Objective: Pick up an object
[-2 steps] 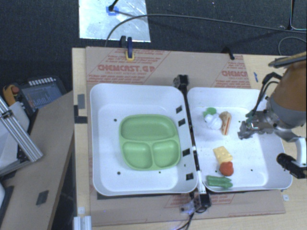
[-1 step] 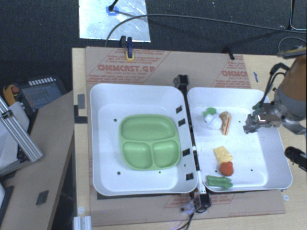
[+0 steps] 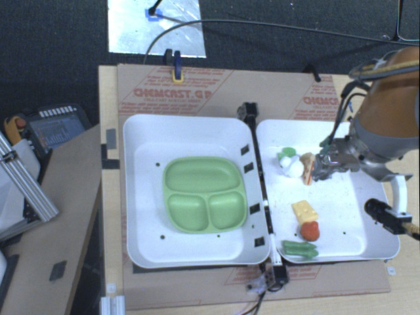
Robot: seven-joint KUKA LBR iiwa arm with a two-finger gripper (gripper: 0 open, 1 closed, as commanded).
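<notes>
While gripper [image 3: 317, 167] sits low in right bin [image 3: 348, 241], tan piece [image 3: 307, 168] stands touching on its left (long axis upright); finger state: cannot tell.

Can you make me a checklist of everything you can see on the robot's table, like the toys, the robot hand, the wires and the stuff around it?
Surface: two white bins side by side, left bin, right bin, on a brown board.
Job's things: in the right bin, a white-and-green piece, a tan stick, a yellow block, a red tomato, a green pea pod.
Clutter: a green divided plate in the left bin.
Grippers: gripper low by the tan stick; grasp unclear.
Cables: one black cable across the dark floor.
Surroundings: a handheld controller at left.
</notes>
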